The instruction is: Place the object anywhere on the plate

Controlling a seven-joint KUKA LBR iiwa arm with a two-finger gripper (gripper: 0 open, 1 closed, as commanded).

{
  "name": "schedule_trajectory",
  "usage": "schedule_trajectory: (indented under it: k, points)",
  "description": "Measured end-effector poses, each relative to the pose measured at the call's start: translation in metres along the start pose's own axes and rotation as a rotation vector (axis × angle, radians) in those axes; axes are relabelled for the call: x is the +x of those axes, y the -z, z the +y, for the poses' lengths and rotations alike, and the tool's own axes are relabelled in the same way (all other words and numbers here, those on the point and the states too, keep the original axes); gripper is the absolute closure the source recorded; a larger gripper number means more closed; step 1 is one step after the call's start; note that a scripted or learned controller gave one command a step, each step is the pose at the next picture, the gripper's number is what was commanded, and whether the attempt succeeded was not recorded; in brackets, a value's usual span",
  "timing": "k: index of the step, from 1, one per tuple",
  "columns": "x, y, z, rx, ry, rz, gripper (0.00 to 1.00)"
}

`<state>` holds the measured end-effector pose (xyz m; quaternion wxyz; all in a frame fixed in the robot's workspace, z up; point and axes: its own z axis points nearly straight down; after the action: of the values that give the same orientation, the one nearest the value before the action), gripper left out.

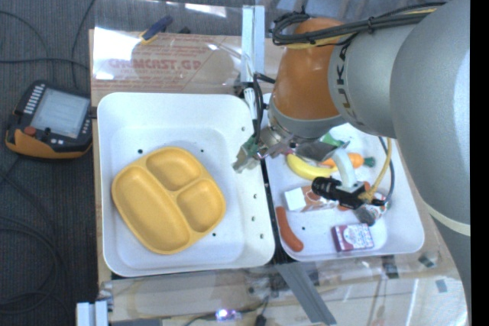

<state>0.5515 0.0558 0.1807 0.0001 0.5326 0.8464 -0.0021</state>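
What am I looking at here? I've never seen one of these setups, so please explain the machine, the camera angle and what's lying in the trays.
This is one fixed camera above a bench, looking down at a slant. The big grey and orange shape is a robot arm reaching in from the right; its gripper sits near the wall between two shallow white bins. Whether it holds anything is not clear. The left bin contains a yellow divided plate, the place where an object should end up. The right bin holds small toy items: a banana, a hot dog, a carrot, a small maroon carton and others. On the floor to the left lies a handheld control pad.
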Motion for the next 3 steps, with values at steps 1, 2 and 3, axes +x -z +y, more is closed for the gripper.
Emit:
schedule_trajectory:
  k: [1, 2, 3]
  points:
    - [0.029, 0.000, -0.046, -0.001, 0.203, 0.002, 1.00]
    - [0.066, 0.053, -0.043, -0.003, 0.303, 0.001, 1.00]
    - [0.089, -0.061, -0.030, 0.001, 0.093, 0.002, 1.00]
